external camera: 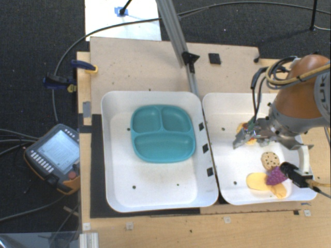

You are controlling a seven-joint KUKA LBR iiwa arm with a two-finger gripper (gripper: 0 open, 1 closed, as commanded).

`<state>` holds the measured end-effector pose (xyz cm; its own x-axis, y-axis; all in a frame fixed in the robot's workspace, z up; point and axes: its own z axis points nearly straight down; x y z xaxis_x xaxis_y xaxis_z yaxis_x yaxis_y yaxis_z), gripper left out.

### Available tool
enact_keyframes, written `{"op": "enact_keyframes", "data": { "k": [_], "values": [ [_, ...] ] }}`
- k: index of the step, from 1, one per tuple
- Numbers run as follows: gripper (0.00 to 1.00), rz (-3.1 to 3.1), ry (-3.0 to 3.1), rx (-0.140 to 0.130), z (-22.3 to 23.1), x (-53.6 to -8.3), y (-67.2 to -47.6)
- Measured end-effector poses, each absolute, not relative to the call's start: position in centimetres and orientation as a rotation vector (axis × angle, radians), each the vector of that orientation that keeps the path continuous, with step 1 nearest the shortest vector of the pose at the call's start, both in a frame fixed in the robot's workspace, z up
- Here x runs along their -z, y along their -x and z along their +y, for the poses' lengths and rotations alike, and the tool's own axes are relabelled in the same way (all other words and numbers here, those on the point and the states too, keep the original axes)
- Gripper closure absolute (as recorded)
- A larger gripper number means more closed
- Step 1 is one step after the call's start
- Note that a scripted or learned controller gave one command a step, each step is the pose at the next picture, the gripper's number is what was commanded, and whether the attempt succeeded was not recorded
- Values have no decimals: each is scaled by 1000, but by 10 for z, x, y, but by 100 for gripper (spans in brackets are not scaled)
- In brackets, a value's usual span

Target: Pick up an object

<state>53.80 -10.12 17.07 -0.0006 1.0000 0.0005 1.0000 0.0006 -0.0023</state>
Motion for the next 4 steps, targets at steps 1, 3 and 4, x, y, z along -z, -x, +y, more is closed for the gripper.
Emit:
{"op": "enact_keyframes", "data": {
  "k": [1, 3, 4],
  "values": [
    [0, -2221, 2219, -2, -99, -125, -530],
    [100, -2226, 2224, 5, -104, -183, -528],
    [100, -2231, 2220, 7, -100, -227, -531]
  ]
}}
